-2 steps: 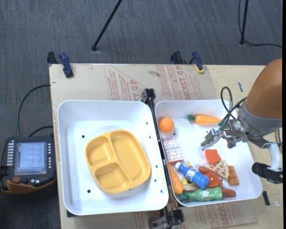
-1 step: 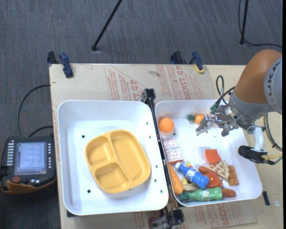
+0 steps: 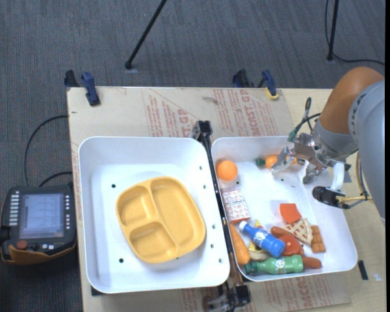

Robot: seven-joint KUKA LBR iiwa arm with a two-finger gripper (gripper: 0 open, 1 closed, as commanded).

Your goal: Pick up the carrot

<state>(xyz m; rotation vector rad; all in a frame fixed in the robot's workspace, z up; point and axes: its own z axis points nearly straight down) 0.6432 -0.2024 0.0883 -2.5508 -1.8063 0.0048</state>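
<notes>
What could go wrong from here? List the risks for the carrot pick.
The carrot lies tight against the right bin's left wall, so a finger may hit the wall. The blue bottle and green bottle crowd it and may get nudged or grabbed instead. The tool sits across the bin near another small orange item.

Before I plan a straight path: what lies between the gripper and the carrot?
In the camera view, between the gripper and the carrot lie bare bin floor, then the small carton and the blue bottle.

Grey arm [image 3: 377,119] w/ orange band, metal pincer [image 3: 299,160], green/yellow cables.
</notes>
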